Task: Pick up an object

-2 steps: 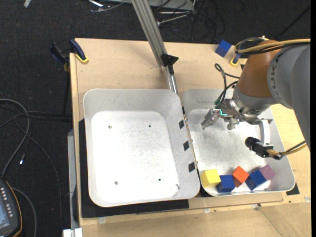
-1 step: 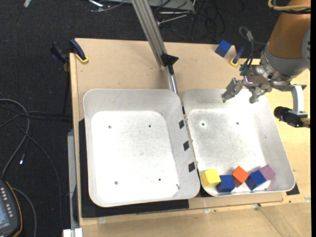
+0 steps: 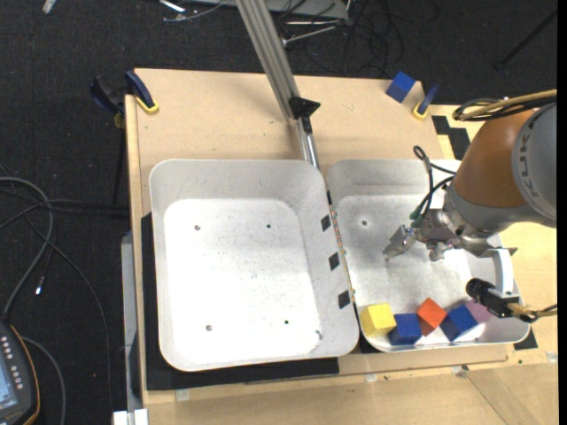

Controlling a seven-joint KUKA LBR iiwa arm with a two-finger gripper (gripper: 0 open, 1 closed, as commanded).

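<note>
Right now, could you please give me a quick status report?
Tool above right white bin, holding nothing. Small coloured blocks, yellow cube leftmost, along near wall. Nothing blocking.

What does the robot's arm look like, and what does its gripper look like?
The arm is thick and rounded, with a grey outer shell and a wide orange band above the wrist. Thin dark cables run along the wrist, and a yellowish cable passes over the top of the arm. The gripper is small, metallic grey, with two slim fingers. I see no markings on it.
</note>
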